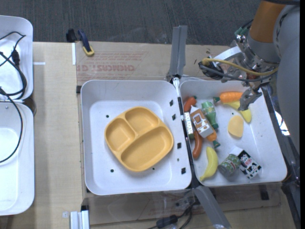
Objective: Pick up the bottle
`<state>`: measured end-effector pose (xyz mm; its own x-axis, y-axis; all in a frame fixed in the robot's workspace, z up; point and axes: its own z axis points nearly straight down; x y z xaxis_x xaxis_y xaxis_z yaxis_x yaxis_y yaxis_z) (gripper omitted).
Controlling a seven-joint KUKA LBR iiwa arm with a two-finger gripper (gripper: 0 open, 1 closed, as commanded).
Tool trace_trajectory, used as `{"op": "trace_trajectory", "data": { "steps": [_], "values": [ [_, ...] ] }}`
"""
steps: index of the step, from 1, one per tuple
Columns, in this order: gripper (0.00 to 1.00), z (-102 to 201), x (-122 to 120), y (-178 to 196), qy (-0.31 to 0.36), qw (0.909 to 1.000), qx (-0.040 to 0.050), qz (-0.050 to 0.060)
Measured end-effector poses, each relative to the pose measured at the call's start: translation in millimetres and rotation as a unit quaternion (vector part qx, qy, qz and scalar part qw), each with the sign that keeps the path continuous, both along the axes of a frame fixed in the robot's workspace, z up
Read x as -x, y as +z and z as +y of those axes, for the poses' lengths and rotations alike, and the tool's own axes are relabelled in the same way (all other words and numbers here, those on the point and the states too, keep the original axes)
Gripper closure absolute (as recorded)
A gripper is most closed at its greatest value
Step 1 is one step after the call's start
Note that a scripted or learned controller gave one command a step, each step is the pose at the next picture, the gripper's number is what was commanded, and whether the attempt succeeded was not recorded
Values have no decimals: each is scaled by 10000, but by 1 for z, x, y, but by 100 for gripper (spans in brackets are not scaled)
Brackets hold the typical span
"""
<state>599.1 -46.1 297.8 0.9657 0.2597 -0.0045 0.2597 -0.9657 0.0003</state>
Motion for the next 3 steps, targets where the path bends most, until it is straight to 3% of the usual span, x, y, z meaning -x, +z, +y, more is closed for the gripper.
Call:
{"op": "trace_trajectory", "data": {
  "steps": [1,2,3],
  "values": [
    [0,37,-4,-97,175,9998,-3,10],
    [0,-27,46,-85,-311,9995,-6,14],
    [0,-63,-14,-207,-92,10000,-5,3]
  ]
}}
